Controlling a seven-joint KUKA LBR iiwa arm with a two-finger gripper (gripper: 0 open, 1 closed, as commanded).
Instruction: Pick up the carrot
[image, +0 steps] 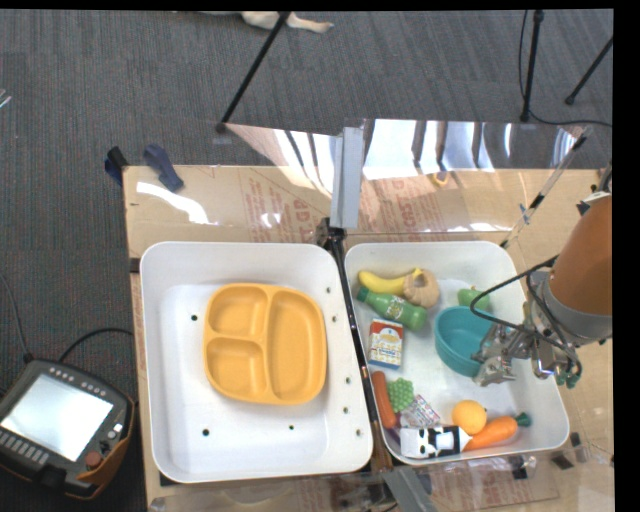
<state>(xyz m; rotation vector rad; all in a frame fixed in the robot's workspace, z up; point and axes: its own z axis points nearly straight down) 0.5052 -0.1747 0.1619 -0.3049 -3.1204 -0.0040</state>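
The carrot (493, 432) is lying in the right bin (440, 250), at its near right corner, touching an orange fruit (469, 415). The hand (497, 372) is hovering above it, beside the teal bowl (462, 340); how wide it is standing, I cannot tell. Descending carelessly, it is risking grabbing the fruit or nudging the carrot against the bin wall.

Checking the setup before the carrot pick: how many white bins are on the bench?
2: the left bin holds a yellow divided plate; the right bin holds the carrot.
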